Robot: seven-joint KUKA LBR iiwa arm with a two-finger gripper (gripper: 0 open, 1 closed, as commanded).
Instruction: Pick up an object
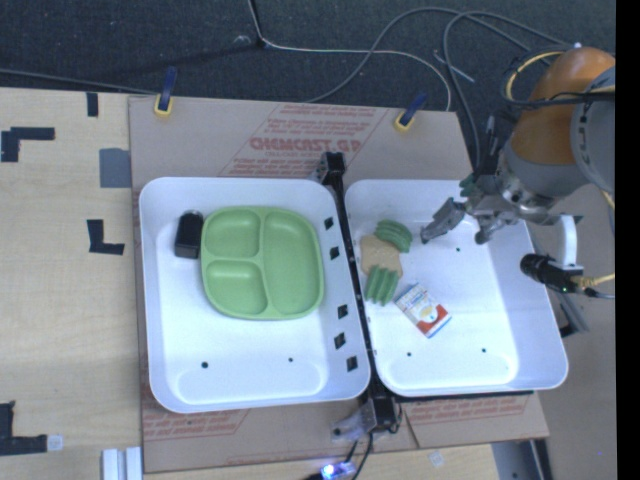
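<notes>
Grey arm (560,128) reaches in from the right, jaws spread apart

Glossy white plastic bins (245,388) on matt brown cardboard (300,133); smooth matt green plastic tray (263,263)

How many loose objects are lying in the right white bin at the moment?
4, clustered at its left side: a ribbed green piece at top, a tan flat piece under it, a second green piece below, and a small white-and-orange packet toward centre. More could hide beneath.
</notes>
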